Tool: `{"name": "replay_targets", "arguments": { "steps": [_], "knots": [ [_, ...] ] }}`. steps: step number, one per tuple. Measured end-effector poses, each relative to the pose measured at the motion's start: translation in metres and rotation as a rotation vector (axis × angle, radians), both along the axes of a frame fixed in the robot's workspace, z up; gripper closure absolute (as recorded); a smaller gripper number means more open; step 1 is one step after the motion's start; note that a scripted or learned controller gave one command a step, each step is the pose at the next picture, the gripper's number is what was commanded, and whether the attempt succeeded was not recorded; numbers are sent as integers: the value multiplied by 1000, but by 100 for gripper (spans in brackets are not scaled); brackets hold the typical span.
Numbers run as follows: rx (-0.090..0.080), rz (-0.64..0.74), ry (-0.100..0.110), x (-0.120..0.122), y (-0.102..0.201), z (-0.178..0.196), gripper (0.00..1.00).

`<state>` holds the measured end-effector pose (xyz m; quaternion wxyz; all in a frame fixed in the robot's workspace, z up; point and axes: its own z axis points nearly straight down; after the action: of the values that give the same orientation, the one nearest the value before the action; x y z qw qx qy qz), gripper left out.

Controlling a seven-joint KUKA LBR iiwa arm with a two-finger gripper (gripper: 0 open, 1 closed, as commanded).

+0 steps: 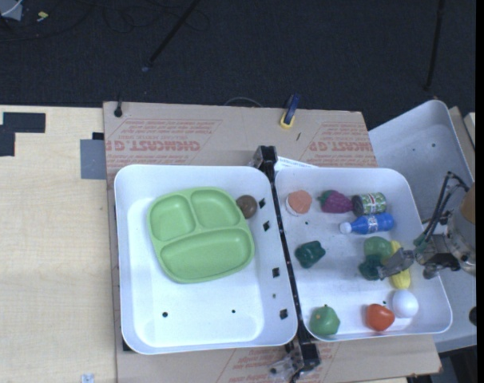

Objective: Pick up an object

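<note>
Camera view: the hand (408, 263) sits low at the right side of the right bin (350, 325), down among a tight cluster there: a green toy (376, 247), a darker green piece (369, 270) and a yellow toy (401, 278). Its dark fingers blend with these things, so I cannot tell how wide they stand or whether anything is between them.

The step in hand looks like the grasp itself. To do it well, the hand should settle on 1 thing, most likely the yellow toy or the green toy beside it, and close squarely across it, not on the seam between neighbours. A straight lift would then show whether the grip holds. The crowding is the risk: a finger landing on top of a neighbour could push things aside.

The right bin also holds a blue bottle (368, 225), a can (371, 204), a purple toy (335, 202), an orange disc (299, 203), a green pepper (309, 253), a green apple (324, 321), a red tomato (379, 317) and a white egg (404, 303).

The left bin (146, 325) holds a green tray (200, 234) with 3 compartments and a brown ball (247, 206) just beside its upper right corner.
</note>
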<state>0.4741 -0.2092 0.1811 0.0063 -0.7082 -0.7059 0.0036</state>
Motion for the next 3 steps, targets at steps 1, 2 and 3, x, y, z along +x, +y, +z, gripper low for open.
{"name": "replay_targets", "arguments": {
  "steps": [1, 2, 3],
  "knots": [
    [-2, 2, -11, 3, 0, 6, 0],
    [-1, 5, -9, 5, 0, -38, 0],
    [-9, 1, -19, 7, -2, -84, 0]
  ]
}}
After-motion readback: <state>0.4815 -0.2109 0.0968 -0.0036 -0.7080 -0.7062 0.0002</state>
